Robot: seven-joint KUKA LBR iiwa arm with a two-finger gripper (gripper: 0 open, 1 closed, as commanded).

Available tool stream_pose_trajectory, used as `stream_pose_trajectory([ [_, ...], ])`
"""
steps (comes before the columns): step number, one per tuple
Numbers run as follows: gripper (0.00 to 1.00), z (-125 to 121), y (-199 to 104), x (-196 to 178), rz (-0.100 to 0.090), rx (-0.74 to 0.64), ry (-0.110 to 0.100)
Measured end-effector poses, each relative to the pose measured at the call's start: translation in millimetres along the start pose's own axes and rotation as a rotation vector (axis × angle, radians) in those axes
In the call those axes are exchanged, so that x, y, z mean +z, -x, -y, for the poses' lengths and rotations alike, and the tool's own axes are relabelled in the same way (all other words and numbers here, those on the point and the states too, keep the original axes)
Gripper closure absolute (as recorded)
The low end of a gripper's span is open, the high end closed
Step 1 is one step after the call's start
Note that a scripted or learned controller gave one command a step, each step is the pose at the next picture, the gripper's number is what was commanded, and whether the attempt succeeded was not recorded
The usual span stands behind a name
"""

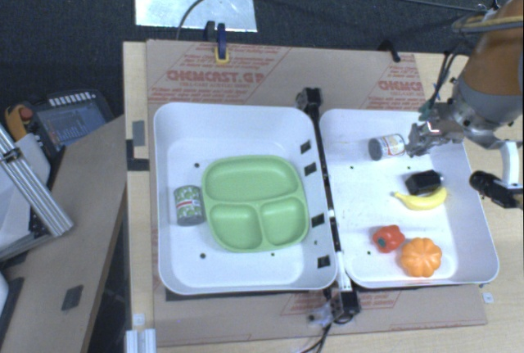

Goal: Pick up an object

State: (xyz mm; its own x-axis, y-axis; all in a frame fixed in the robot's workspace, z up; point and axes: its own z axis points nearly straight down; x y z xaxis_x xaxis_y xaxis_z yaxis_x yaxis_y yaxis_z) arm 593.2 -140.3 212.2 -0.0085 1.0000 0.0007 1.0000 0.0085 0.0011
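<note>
White bin [483, 261]: my hand [426, 134] hangs beside a small can [386, 147] lying sideways; grip state unclear. I judge it light, stiff, slippery; grasp across its middle.

Bench [135, 204] — two white bins [237, 118] side by side

Right bin [471, 216] crowded along its right side, left-centre floor open

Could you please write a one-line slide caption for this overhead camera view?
Gripper poised beside a small can in the right bin; green tray in the left.
</note>
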Motion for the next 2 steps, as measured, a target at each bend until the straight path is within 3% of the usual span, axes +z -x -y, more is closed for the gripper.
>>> stream_pose_trajectory([
  [2,1.0,-10,-119,-3,-0.001,-0.001,0.001],
])
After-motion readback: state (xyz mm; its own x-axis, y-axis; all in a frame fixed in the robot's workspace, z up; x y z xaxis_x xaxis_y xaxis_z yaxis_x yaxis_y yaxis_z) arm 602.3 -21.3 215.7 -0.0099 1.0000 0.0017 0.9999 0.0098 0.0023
